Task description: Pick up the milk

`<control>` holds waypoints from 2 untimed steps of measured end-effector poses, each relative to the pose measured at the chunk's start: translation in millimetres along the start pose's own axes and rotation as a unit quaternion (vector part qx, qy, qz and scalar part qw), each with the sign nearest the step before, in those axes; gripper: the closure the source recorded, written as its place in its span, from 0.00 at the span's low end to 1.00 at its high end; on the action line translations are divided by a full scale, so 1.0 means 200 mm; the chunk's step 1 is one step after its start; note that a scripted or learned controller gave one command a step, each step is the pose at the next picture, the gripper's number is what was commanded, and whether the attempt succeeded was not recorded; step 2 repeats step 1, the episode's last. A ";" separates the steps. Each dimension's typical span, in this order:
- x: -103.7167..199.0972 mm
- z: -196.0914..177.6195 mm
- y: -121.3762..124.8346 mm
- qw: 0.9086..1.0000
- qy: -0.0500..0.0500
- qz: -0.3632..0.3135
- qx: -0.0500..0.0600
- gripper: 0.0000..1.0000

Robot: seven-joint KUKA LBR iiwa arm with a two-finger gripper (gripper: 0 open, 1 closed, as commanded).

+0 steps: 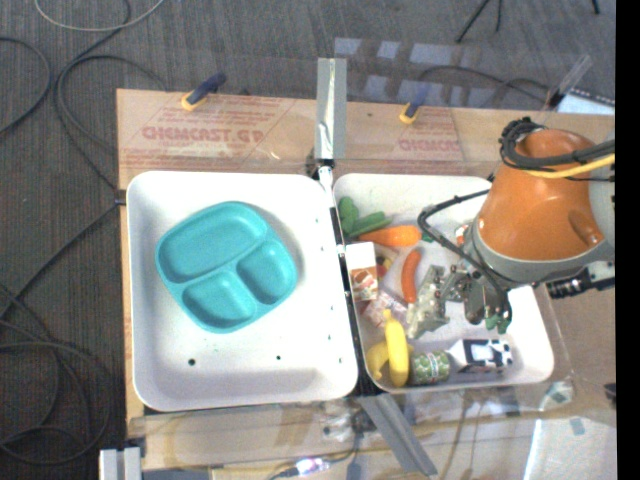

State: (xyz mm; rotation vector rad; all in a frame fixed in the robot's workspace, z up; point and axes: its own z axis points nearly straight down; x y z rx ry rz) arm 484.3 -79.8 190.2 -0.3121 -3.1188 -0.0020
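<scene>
Two shallow white bins are seen side by side on the bench. The left bin (pixel 150 368) contains a turquoise divided plate (pixel 228 265), lying flat near its middle. The right bin (pixel 535 353) is crowded with small items: a green vegetable (pixel 358 218) at its far left corner, an orange carrot (pixel 392 236) just beside it, a small red-and-white carton (pixel 362 271) against the left wall, a red pepper (pixel 410 273), a yellow banana (pixel 397 353) and a green-labelled can (pixel 431 367) near the front edge. The milk (pixel 485 354), a small carton with black-and-white patches, is observed lying on its side near the front right of this bin, just beside the can. The arm's orange band (pixel 540 208) is positioned over the right bin's far right part. The gripper (pixel 455 303) is located below it, over the middle of the bin, near a crumpled silvery item (pixel 428 306) and apart from the milk. Whether the pincer is wide or narrow cannot be told, and nothing is discernibly held.
</scene>
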 end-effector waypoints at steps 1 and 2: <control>0.00 -0.03 0.01 1.000 0.003 0.000 -0.001 1.00; 0.00 -0.03 0.01 1.000 0.003 0.000 -0.001 1.00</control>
